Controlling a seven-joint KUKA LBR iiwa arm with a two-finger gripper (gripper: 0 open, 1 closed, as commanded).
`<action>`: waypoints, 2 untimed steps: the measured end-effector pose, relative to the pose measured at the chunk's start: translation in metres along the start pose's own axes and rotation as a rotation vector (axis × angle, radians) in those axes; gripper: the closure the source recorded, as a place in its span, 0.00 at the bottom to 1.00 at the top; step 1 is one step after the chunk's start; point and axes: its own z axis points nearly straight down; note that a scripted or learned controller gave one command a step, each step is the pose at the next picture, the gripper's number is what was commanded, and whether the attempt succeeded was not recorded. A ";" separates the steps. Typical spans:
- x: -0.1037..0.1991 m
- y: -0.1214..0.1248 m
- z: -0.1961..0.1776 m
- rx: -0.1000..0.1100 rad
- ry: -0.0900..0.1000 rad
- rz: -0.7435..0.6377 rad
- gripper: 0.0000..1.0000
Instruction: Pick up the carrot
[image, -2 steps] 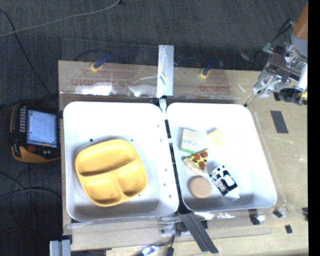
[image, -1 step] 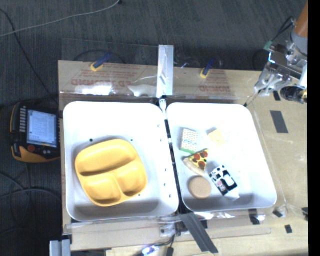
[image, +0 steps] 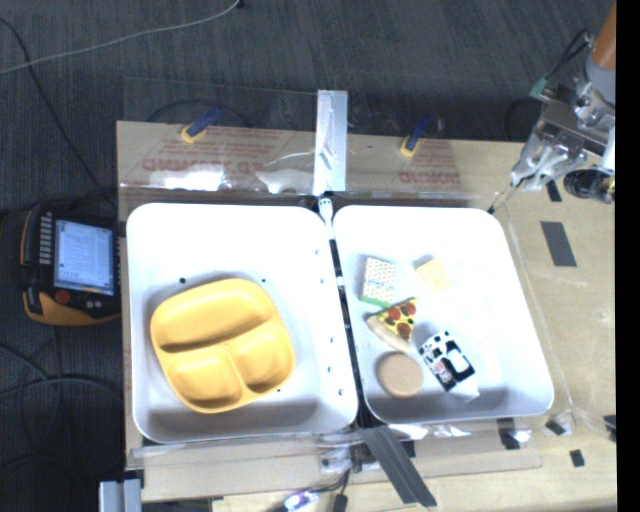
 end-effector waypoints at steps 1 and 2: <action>0.000 0.001 -0.006 0.004 -0.006 -0.001 1.00; 0.001 0.001 -0.012 0.008 -0.011 -0.003 1.00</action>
